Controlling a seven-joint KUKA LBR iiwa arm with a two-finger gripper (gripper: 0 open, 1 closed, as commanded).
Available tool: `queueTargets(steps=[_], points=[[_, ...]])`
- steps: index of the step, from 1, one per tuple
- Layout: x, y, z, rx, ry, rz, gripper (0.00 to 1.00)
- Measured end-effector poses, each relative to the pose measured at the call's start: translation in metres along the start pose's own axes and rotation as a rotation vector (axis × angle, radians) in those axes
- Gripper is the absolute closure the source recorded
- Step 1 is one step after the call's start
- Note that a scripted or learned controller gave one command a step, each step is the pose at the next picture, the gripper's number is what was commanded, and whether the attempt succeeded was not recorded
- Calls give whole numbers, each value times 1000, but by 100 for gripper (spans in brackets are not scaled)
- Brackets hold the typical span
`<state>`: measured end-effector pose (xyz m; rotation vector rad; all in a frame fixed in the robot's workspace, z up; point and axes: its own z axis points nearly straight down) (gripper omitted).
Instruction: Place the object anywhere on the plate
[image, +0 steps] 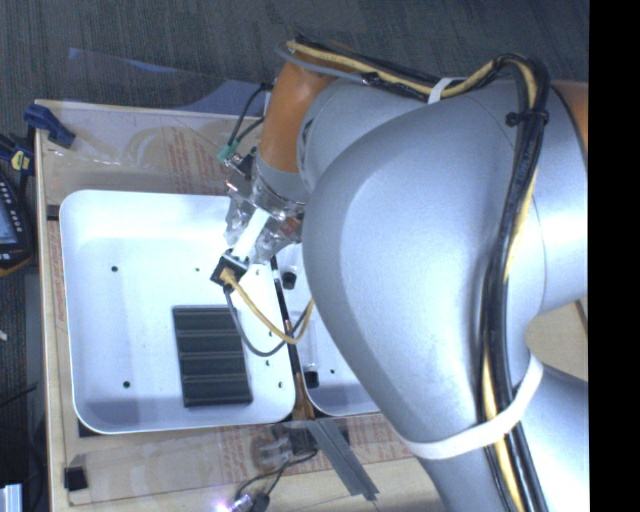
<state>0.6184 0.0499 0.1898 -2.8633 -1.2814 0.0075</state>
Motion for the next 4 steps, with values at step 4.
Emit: queueTargets(steps=[4], points=[[9, -142, -6, 1, 1, 506, 100]])
